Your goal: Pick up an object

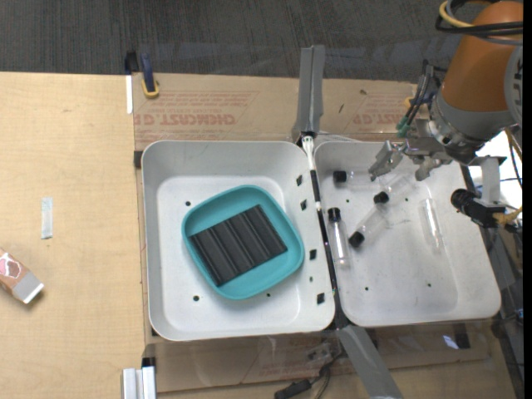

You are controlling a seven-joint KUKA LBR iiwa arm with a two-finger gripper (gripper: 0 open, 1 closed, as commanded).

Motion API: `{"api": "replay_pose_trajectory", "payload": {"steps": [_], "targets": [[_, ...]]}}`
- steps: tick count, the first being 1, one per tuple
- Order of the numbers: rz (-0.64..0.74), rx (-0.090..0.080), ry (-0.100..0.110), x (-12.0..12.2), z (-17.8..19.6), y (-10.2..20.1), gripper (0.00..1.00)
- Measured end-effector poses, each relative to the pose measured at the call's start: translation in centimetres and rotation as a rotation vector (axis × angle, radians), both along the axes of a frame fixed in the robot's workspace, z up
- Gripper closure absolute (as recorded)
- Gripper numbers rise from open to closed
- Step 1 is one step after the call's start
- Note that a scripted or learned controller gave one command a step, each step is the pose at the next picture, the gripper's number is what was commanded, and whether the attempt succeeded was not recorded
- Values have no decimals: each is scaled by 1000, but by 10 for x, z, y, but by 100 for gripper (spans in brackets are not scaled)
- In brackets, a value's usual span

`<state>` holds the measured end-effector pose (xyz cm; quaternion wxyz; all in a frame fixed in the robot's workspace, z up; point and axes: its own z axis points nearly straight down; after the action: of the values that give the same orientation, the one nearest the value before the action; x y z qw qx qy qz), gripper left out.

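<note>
Clear tubes (374, 219) lie below and left of gripper (405, 161), fingers spread wide, nothing held; thin, see-through, round — likely slip or miss.

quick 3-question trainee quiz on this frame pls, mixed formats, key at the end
1. True or false: the teal tray lies in the left bin.
2. Where is the gripper?
A. above the teal tray
B. over the far part of the right bin
C. over the bare bench at left
3. Fill in: the clear tubes with black caps lie in the ____ bin.

Key: 1 true; 2 B; 3 right.
</note>
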<state>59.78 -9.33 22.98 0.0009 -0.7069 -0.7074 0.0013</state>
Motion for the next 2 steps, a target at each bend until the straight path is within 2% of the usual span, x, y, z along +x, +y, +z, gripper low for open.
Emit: {"api": "replay_pose_trajectory", "payload": {"steps": [1, 2], "targets": [[65, 1, 0, -49, -95, -58, 0], [129, 2, -1, -91, -139, -81, 0]]}}
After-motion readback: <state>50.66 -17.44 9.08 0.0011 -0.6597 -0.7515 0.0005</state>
